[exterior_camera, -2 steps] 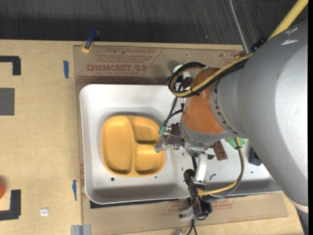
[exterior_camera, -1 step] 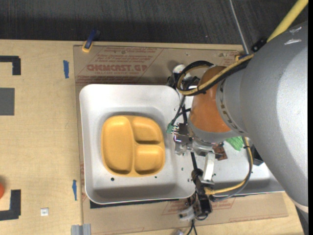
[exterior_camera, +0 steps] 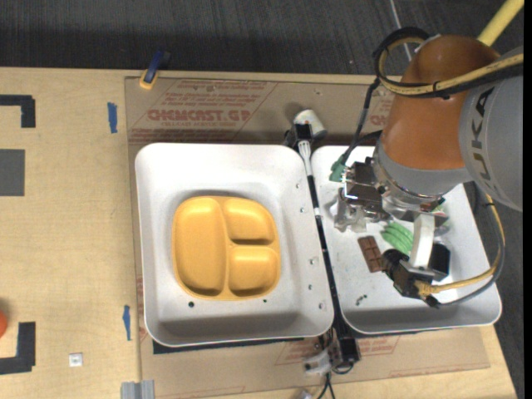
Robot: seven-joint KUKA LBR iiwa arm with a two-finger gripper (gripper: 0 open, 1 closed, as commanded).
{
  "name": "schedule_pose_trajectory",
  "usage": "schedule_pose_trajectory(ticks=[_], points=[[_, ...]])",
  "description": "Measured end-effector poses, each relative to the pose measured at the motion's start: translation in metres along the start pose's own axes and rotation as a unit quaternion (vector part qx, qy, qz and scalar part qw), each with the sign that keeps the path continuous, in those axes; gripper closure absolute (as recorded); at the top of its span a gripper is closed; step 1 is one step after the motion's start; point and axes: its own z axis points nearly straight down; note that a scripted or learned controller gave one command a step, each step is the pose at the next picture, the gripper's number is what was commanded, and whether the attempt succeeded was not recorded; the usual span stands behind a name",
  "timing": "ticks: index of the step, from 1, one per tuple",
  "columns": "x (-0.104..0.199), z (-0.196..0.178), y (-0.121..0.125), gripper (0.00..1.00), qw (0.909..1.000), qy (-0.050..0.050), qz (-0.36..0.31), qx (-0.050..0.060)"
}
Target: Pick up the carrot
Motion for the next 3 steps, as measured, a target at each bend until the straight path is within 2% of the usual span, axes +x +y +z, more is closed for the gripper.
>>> schedule_pose_trajectory(ticks=[1,2,3], points=[[0.067,0.082,0.011,1.00,0.9770,-0.001,0.213,0.003],[0.114,0.117,0.000,1.00,0.9611,-0.001,0.276,0.003],[0.055,0.120,0.029,1.00,0.8895,-0.001,0.457,0.001]])
